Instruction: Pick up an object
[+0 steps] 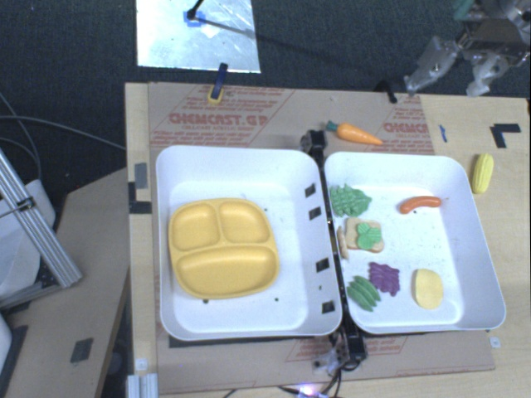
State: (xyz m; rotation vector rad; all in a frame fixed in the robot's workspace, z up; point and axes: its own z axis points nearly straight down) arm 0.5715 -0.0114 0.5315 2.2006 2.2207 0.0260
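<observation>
While pincer [455, 71] hangs spread and empty, sausage [419, 204], grapes [384, 277] lie in right bin [473, 247].

1. A robotics lab: the surface [465, 114] is a board stamped with maker's lettering, carrying two white bins [249, 160].
2. Aluminium framing [33, 230], loose cables [50, 123] and dark carpet [66, 31] surround it.
3. Toy food [353, 133] serves as test pieces.
</observation>
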